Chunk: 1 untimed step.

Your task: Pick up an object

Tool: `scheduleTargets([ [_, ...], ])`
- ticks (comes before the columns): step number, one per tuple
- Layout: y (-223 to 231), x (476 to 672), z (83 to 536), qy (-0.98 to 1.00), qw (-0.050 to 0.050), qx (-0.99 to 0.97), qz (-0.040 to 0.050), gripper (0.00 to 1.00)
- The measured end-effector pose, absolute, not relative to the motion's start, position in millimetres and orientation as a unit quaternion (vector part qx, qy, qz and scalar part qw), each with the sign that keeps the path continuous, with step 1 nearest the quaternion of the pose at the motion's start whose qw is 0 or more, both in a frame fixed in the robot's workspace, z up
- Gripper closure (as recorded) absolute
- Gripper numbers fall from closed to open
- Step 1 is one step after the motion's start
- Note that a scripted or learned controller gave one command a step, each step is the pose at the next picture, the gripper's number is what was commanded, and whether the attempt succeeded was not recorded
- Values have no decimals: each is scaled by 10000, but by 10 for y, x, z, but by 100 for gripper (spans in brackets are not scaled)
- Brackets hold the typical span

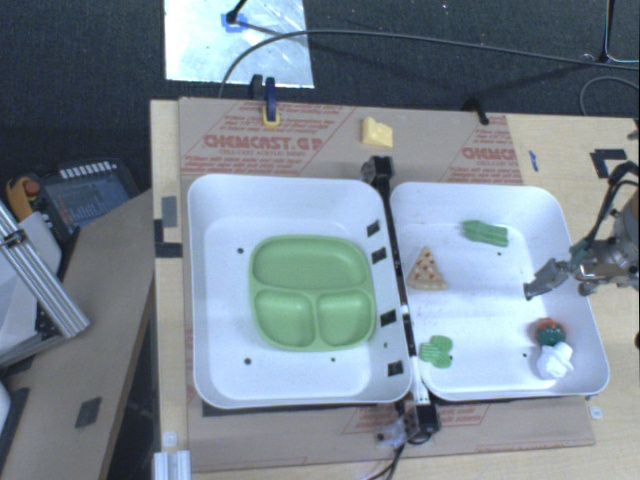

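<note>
Four toys in right bin (575,268) | pizza slice (426,269): triangular, orange, dotted | jaws (541,283): state unclear

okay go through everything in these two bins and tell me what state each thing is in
Green three-compartment plastic plate: flat in left bin, nothing on it.
Orange pizza-slice toy: lying flat, right bin.
Long green toy: lying near the far wall.
Small green toy: resting by the divider.
White toy with teal and red top: lying in the near right corner.
Gripper: above right bin, holding nothing.
</note>
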<state>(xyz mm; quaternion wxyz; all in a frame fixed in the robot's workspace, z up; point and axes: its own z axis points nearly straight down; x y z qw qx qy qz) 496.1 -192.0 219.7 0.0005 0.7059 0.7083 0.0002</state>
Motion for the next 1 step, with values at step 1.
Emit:
scheduleTargets([
  [1,-1909,5014,1585,7077,-9,7065,-3,0],
])
